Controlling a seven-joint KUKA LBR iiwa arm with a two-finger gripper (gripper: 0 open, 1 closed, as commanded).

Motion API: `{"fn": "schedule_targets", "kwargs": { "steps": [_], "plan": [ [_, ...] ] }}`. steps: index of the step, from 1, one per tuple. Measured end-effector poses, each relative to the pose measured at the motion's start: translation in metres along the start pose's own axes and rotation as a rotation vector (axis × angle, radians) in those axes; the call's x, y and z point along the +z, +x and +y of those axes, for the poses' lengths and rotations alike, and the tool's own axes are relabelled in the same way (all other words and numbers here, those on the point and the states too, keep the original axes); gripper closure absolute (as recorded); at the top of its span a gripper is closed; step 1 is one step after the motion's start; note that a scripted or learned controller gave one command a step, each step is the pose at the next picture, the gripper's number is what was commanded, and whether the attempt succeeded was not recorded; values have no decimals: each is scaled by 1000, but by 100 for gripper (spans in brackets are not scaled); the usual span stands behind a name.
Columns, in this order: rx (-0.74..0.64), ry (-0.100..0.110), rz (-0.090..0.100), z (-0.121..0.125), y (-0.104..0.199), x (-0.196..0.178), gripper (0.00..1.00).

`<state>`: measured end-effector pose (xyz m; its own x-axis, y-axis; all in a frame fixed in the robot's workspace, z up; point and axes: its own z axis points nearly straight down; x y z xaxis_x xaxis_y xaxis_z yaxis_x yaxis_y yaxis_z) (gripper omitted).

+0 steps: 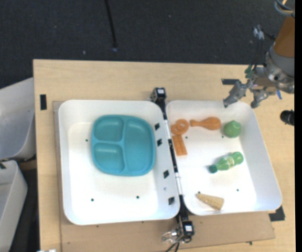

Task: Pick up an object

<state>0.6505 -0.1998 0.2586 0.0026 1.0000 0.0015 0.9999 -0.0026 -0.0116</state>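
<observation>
One small round green ball sits just below and left of the grey two-finger gripper, whose fingers hang spread open, holding nothing.

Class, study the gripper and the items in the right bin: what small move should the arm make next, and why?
Probably shift the gripper a little toward the bench's near side and lower it over the green ball. It hangs above the right bin's far rim holding nothing, and the ball is the closest item, lying apart from the orange spoon.
</observation>
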Motion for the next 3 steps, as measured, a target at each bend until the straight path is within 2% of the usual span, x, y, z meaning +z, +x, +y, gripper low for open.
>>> {"fn": "schedule_targets", "kwargs": {
  "steps": [1,3],
  "plan": [
    [-3,-14,-2,2,1,-9,0],
    [-2,-10,-4,2,-12,86,0]
  ]
}}
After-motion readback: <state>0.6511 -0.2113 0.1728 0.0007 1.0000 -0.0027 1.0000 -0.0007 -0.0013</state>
